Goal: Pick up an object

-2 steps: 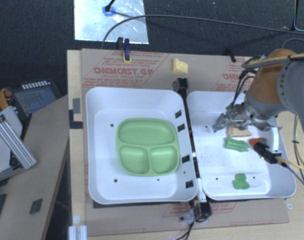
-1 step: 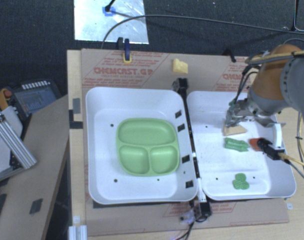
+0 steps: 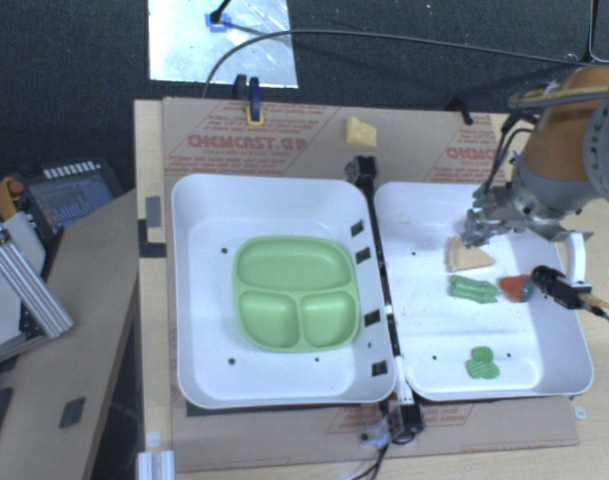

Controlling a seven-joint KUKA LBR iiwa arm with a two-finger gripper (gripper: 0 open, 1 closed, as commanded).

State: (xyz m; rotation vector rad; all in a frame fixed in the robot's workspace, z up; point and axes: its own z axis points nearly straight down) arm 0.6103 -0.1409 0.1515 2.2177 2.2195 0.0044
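Still, nothing looks lifted yet: the gripper (image 3: 474, 230) hovers low over the tan wedge (image 3: 469, 258) in the right bin (image 3: 559, 368); whether it grips, I cannot tell

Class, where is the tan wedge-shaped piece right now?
The tan wedge lies in the right bin, directly under the gripper and just above the green toy.

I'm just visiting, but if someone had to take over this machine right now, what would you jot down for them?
Gripper: low in the right bin, right at the tan wedge; grip state unclear.
Right bin also holds a green piece, a red piece and a small green piece.
Left bin: green divided tray.
Done: nothing visibly lifted.
Left: grasp one object and raise it.
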